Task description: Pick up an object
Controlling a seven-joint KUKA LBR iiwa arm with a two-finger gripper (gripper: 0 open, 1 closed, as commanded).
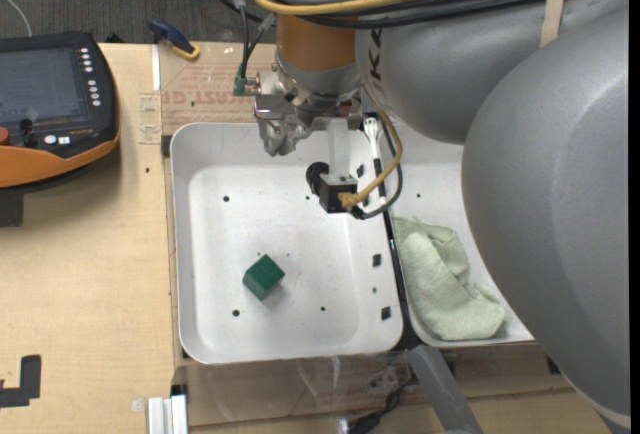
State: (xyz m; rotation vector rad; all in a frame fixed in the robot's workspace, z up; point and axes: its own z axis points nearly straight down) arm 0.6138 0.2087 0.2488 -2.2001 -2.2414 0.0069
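A small green cube (pixel 264 277) lies on the floor of the left white bin (pixel 200 322), toward its front. My gripper (pixel 281 136) hangs below the orange band at the bin's far edge, well behind the cube and apart from it. I see nothing held in it. A crumpled pale cloth (pixel 443 280) lies in the right bin (pixel 440 162), partly covered by the grey arm.
The big grey arm body fills the right side and overhangs the right bin. A black cable connector (pixel 331 188) dangles over the left bin's right part. An orange-edged control tablet (pixel 50 107) rests on the wooden bench at the left.
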